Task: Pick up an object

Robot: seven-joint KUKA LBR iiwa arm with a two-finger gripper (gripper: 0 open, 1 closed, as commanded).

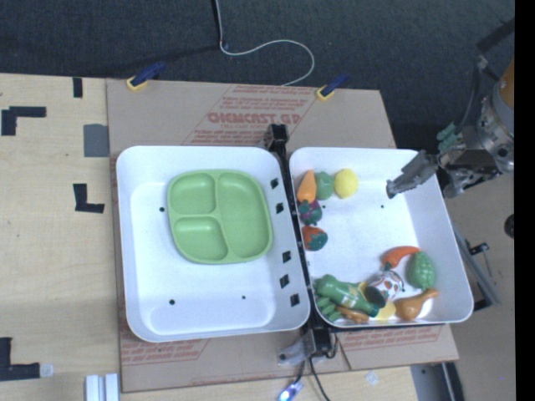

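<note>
The right bin (368, 232) holds toy foods. A yellow lemon (345, 183) and an orange carrot (306, 185) lie at its far left, with a green and purple piece (312, 211) and a red strawberry-like piece (315, 238) below them. Along the near edge lie green vegetables (334, 293), a white and red piece (386, 286), a red pepper (401, 256), a green lumpy piece (421, 270) and an orange pear shape (410, 307). My gripper (428, 182) hangs over the bin's far right rim, open, with nothing between its fingers, right of the lemon.
The left bin (146, 249) carries a green divided plate (221, 215). A black divider with clips (284, 224) runs between the bins. Both sit on a cardboard sheet (251, 111). A white cable (267, 48) loops at the back.
</note>
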